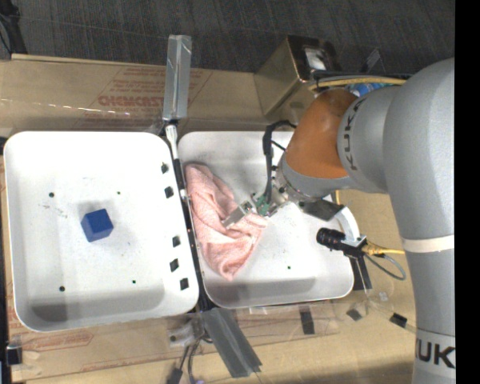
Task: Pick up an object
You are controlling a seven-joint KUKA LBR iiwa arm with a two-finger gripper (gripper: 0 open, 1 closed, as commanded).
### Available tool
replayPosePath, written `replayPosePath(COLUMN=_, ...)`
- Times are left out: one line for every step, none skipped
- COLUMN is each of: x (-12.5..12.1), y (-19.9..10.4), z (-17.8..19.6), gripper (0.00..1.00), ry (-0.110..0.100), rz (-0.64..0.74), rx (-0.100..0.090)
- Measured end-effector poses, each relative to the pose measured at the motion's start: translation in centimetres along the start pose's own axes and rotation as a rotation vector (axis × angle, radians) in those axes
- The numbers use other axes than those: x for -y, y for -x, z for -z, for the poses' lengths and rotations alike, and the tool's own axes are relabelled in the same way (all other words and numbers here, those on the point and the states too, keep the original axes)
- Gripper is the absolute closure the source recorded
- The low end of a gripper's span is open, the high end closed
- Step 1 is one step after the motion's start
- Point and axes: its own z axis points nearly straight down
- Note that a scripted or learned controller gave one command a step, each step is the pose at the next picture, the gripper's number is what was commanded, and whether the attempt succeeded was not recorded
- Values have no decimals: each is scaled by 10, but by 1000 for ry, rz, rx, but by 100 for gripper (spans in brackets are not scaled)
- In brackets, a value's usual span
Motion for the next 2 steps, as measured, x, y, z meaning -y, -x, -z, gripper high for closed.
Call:
replayPosePath(x=-1, y=0, z=10, gripper=100, ry=-1, rz=4, rx=-1)
replayPosePath(x=-15, y=24, z=1, gripper=100, ry=3, rz=-136, rx=2)
